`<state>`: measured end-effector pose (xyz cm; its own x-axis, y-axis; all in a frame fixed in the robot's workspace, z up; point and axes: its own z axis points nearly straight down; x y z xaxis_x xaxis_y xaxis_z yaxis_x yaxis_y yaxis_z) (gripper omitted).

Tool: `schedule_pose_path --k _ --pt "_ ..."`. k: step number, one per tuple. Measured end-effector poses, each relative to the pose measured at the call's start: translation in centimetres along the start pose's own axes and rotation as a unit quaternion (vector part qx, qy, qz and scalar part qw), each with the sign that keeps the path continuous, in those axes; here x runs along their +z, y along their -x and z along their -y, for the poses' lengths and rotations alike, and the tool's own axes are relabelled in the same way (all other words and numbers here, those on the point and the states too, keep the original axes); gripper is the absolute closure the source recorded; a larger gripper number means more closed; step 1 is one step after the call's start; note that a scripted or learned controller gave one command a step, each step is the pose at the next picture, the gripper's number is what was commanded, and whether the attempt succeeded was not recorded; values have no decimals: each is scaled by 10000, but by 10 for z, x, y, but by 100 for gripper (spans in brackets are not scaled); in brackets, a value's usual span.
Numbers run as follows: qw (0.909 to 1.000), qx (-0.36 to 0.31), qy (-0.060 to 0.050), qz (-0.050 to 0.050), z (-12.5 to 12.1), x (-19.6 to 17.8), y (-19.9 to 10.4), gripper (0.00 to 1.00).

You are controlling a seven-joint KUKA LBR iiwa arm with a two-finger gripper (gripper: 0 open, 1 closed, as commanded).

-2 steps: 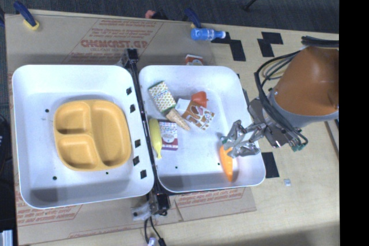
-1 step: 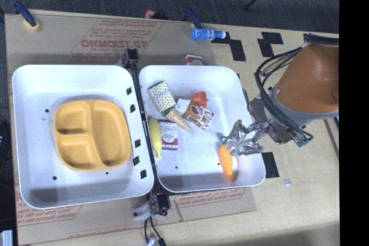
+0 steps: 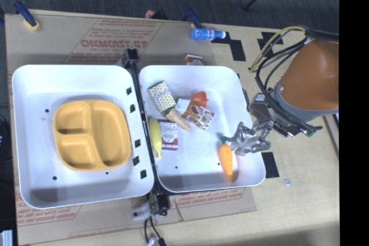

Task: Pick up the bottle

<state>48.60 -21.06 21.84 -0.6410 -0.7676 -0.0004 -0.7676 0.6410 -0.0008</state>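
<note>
At the bottom of the frame, the near rim of the right-hand shallow white bin (image 3: pixel 202 186) runs beside the left-hand white bin (image 3: pixel 29 124), which holds a yellow plastic divided tray (image 3: pixel 92 134). Just inside the right bin's lower right corner lies an orange toy carrot with a green top (image 3: pixel 228 162). The metal two-finger gripper (image 3: pixel 249 141) hangs at the bin's right rim, just beside the carrot's green end. Its tips seem to stand slightly apart, with nothing visibly between them, though the view is too coarse to be sure how far open they are.

Further up, a yellow toy banana (image 3: pixel 155 136) lies along the bin's left wall, touching a small red-and-white printed packet (image 3: pixel 168 135). Above these sit a red-and-white patterned carton with a red cap (image 3: pixel 199 112) and a green-and-white checked box (image 3: pixel 162 95), clustered in the bin's upper middle.

Farthest away, in the upper middle of the frame, a small blue plastic bottle (image 3: pixel 204 34) lies on its side on the brown cardboard sheet (image 3: pixel 115 37), outside both bins and well apart from the gripper.

Judged from this, the pick is not yet begun: the bottle is untouched, and approach, grasp and lift all remain.
</note>
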Motion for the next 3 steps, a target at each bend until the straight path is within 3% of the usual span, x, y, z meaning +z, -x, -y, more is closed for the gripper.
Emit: schedule_pose_path --k 1,2,3 --pt "9696 -2448 17 -6 -3 14 -2 100" --pt "8996 -4367 11 0 -7 12 -6 100" --pt "7996 -6005 15 3 -25 10 16 100"
